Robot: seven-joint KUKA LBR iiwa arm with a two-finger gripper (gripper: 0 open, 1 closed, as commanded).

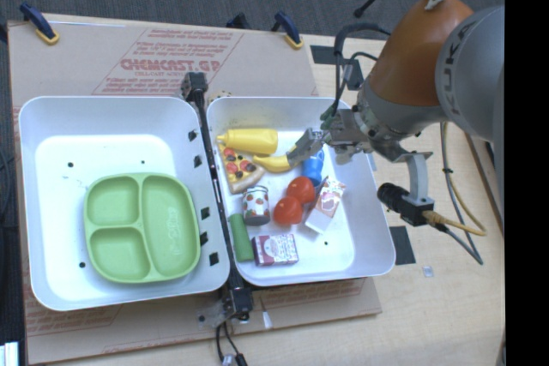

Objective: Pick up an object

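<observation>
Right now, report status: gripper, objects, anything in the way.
Gripper low over right bin, nothing seen held. Blue bottle just under it. Banana, tomato, carton crowded close.

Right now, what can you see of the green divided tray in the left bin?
The green divided tray looks like matte light-green plastic, a rounded rectangle with three compartments: two smaller ones stacked on the camera view's left and one long one on the right. All three hold nothing. It lies flat and upright on the floor of the left white bin, toward the near side, turned slightly askew. Only the bin floor touches it.
</observation>
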